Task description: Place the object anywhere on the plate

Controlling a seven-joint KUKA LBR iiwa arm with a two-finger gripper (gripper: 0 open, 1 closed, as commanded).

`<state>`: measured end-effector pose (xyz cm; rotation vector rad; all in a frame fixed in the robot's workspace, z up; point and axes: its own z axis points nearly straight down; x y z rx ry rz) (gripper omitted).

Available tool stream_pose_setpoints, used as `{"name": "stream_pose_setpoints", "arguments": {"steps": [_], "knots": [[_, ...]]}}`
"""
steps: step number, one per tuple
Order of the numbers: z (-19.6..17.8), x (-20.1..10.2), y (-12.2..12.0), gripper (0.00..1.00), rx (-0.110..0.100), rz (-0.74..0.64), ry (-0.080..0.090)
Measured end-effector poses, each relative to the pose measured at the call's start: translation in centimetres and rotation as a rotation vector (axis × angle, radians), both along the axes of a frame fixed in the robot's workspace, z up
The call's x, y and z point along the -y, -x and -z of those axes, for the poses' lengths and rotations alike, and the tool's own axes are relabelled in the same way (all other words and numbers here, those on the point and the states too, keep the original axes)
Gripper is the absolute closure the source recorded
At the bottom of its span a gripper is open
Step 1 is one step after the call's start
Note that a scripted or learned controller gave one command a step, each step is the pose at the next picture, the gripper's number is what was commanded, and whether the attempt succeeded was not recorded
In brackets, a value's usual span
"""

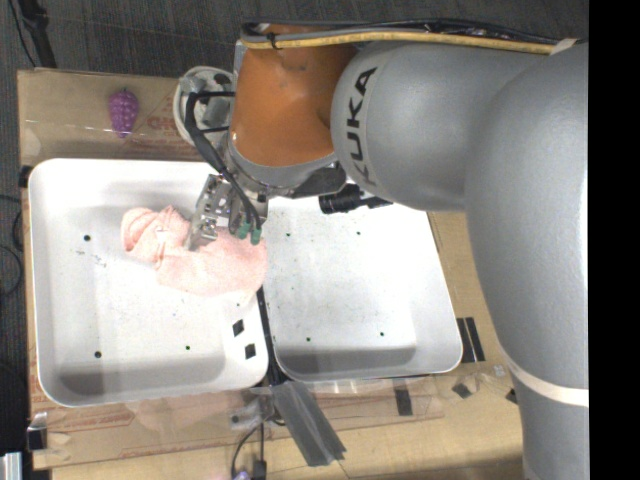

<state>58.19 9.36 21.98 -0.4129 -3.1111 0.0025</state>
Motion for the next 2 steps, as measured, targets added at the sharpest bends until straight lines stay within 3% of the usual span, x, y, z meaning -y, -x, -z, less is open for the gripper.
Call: {"name": "stream_pose_setpoints", "arguments": {"steps": [1, 2], "knots": [[-0.65, -4.96, 0.98, 1.00, 0.002, -0.270, -0.001], [-0.67, -4.94, 0.96, 0.00, 0.003, -0.270, -0.001]]}}
